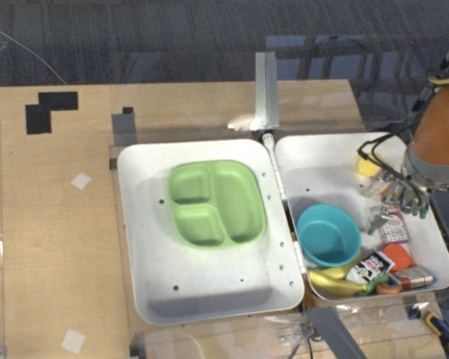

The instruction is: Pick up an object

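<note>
Arm (441,131) is reaching in from the right, orange band showing above the wrist, hanging over the right bin (316,160). Claw (389,210) is sitting low over that bin's right half, among cables; whether it is spread or pressed together cannot be told from this angle, and nothing is visibly sitting in it.

Right bin is holding the clutter. A teal bowl (329,234) is standing upright near the bin's left wall. A banana (333,282) is lying along the front edge, just below the bowl. Beside it to the right, a small black-and-white box (376,265) and an orange block (399,256) are crowding together, with a metallic tube-like item (416,280) at the front right corner. A yellow object (367,168) is lying near the back, just left of the claw's cables.

Left bin (146,220) is carrying a green divided tray (215,203), lying flat near the centre.

Both bins are resting side by side on the wooden desk (52,250).
</note>
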Tool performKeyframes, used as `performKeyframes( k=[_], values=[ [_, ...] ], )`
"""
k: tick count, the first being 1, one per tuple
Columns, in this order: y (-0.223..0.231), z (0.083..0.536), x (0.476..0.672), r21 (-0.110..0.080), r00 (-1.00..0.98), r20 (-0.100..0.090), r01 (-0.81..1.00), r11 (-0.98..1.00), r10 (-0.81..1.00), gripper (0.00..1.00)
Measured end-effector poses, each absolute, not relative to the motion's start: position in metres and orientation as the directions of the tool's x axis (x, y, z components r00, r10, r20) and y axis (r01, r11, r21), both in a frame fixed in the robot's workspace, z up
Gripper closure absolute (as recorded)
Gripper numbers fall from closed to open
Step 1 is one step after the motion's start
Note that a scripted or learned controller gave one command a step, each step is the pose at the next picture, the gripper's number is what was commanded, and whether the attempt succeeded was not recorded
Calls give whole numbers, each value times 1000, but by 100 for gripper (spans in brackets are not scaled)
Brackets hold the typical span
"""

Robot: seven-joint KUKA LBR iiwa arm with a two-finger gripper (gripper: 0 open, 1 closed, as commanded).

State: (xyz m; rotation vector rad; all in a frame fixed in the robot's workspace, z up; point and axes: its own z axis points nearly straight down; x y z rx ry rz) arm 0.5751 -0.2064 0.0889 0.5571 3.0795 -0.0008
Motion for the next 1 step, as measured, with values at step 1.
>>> performKeyframes(
  k=[1],
  values=[
    [-188, 89, 580, 2, -912, -12, 409, 913, 409, 0]
  ],
)
